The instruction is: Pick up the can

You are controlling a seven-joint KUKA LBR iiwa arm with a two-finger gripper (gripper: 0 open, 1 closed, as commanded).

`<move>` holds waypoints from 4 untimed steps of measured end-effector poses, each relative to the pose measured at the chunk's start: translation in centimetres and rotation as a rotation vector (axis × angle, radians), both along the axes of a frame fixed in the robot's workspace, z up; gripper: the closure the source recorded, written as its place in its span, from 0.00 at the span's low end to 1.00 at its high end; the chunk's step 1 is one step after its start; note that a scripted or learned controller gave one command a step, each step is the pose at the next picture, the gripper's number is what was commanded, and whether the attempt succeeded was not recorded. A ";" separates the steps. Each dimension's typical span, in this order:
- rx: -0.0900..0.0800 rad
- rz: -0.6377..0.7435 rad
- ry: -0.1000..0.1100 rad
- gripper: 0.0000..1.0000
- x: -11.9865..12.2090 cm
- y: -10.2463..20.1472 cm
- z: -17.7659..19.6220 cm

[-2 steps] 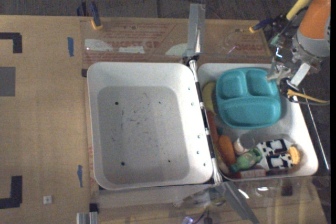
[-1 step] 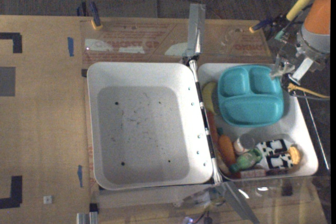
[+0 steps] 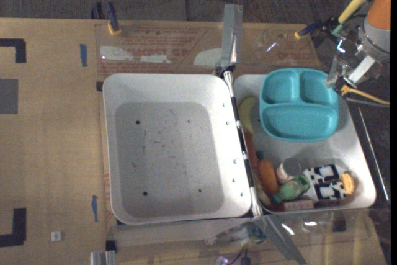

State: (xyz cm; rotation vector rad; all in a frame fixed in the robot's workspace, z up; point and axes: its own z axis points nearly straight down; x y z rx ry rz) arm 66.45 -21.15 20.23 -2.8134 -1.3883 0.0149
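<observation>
The can [image 3: 291,167] was seen among clutter at the near end of the right bin [image 3: 360,139], well apart from the gripper [image 3: 342,76], which was held beside the teal plate [image 3: 299,102], its grip state not discernible.

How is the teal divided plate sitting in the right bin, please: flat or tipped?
Tipped. The teal plate leans on the right bin far wall, compartments facing the camera.

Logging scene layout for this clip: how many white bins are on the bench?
2. The left bin sits mid-bench; the right bin adjoins it and holds a teal divided plate plus small items along its near edge. No others visible.
</observation>
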 end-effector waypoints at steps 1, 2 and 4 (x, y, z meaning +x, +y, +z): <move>0.001 -0.095 0.000 1.00 -0.1 0.1 0.1; -0.005 -0.111 -0.008 1.00 -2.7 1.5 -4.4; -0.004 -0.679 0.001 1.00 -1.4 -1.1 1.3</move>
